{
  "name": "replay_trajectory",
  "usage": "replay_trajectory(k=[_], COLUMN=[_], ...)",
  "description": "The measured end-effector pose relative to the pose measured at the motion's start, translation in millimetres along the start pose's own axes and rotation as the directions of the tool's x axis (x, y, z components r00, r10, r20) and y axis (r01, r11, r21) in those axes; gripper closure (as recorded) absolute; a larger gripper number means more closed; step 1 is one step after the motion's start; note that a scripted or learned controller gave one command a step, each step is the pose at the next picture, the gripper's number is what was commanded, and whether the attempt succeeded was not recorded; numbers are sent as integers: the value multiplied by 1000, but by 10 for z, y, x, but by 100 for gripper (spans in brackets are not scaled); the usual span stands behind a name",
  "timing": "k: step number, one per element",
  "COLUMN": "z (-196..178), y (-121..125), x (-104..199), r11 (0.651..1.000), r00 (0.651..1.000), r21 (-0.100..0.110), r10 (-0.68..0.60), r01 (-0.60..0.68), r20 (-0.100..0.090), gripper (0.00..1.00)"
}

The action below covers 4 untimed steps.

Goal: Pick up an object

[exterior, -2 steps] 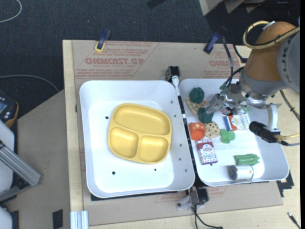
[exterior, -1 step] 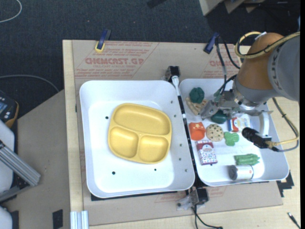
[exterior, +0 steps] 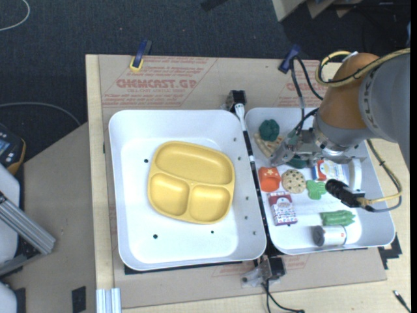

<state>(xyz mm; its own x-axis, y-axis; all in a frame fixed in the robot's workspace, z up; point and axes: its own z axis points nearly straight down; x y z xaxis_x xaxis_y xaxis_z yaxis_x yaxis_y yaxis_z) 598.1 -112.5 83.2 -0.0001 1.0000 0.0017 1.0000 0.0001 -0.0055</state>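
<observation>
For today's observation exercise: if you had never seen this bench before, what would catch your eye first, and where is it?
First, the big yellow divided plate lying alone in the left white bin. Next, the grey arm with its orange band reaching in from the right over the right bin. Beneath it sits a cluster of small things, among them a cookie and an orange piece.

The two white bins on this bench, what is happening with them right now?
A grey robot arm with an orange band reaches from the right into the right white bin, over small items: a dark green toy, an orange block, a round cookie and a red and white packet. Its gripper is low near the bin's upper left. The left white bin holds a yellow divided plate.
</observation>
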Motion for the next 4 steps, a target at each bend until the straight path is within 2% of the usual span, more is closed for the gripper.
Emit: replay_trajectory(k=[1,2,3,4], z=[-123,-677,-1141,-1442], y=[11,96,94,106], x=[-5,-87,-161,-163], r11=[1000,1000,1000,1000], r00=[1000,1000,1000,1000], r21=[-5,-14,-12,-12], r10=[1,0,1,-1], r01=[-1,0,-1,1], r20=[1,4,4,4], gripper=[100,100,100,100])
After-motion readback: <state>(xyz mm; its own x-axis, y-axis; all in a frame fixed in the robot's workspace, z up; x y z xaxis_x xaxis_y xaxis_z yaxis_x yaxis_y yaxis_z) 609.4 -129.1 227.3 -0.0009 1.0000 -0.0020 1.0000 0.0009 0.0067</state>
